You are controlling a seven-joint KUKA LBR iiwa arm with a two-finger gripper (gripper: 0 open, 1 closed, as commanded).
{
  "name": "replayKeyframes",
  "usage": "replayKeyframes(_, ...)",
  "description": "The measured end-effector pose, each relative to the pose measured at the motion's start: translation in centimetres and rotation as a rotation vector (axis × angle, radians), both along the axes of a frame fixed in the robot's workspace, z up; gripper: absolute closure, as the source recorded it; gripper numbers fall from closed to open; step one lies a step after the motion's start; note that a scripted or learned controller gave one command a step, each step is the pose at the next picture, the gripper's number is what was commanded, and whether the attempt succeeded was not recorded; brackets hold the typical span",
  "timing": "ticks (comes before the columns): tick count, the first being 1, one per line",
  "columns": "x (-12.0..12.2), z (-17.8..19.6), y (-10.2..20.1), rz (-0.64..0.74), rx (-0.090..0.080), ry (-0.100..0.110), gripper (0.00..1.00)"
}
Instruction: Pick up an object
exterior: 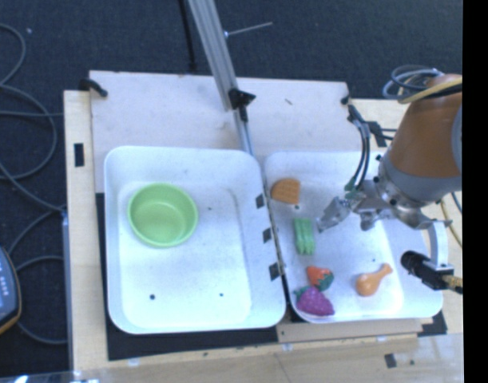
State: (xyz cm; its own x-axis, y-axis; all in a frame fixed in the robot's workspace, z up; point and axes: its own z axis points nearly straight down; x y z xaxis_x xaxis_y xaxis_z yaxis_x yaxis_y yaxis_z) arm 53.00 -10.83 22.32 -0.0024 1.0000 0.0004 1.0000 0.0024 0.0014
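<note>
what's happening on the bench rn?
The grey arm's two-finger gripper hangs over the right white bin, beside a green ridged toy block, with nothing visibly held. That bin also holds an orange bread-like toy, a red strawberry-like toy, a purple grape-bunch toy and an orange drumstick-shaped toy. The left white bin holds a light green plastic bowl. No pick yet.

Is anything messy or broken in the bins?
Nothing stands out. The green bowl sits upright in the left bin. The toy foods lie loose but whole in the right bin, and the gripper hangs above them.
</note>
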Motion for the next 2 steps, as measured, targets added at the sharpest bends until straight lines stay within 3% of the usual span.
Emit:
replayKeyframes(1, 0.0, 0.0, 0.0, -0.002, 0.000, -0.001, 0.00)
replayKeyframes(2, 0.4, -4.3, -0.3, -0.004, -0.002, 0.004, 0.00)
